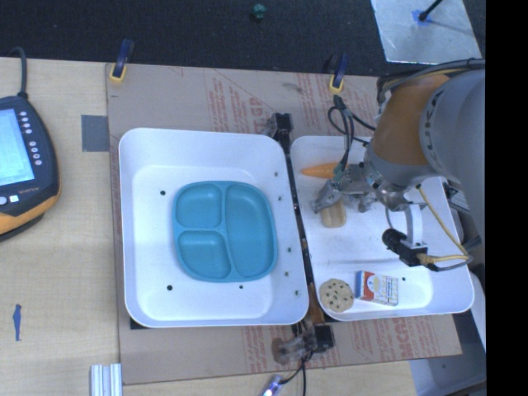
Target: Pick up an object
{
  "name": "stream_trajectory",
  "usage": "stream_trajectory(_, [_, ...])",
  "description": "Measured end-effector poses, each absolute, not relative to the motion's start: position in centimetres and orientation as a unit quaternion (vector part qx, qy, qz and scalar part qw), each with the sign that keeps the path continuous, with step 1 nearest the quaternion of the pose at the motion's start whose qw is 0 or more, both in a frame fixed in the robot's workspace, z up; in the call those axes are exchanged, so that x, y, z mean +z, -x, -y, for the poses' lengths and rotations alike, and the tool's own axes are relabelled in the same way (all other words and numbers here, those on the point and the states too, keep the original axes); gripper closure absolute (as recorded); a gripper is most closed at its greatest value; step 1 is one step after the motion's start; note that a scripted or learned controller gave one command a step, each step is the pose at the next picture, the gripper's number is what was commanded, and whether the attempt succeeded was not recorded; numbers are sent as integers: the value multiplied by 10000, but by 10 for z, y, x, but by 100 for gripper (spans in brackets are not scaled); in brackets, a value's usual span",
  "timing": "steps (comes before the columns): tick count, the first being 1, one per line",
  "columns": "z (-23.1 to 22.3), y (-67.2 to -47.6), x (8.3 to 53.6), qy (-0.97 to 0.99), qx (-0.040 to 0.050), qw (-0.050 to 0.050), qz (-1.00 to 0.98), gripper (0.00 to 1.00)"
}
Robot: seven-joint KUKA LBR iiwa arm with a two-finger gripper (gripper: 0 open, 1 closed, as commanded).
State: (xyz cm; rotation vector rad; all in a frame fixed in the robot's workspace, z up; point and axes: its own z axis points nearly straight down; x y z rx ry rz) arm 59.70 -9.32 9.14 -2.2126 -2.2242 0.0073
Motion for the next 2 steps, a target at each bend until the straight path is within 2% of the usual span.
stream_trajectory(1, [94, -597, 101, 7047, 36, 28, 7095, 100])
stream_trajectory(2, [20, -612, 192, 7055, 5, 11, 7087, 100])
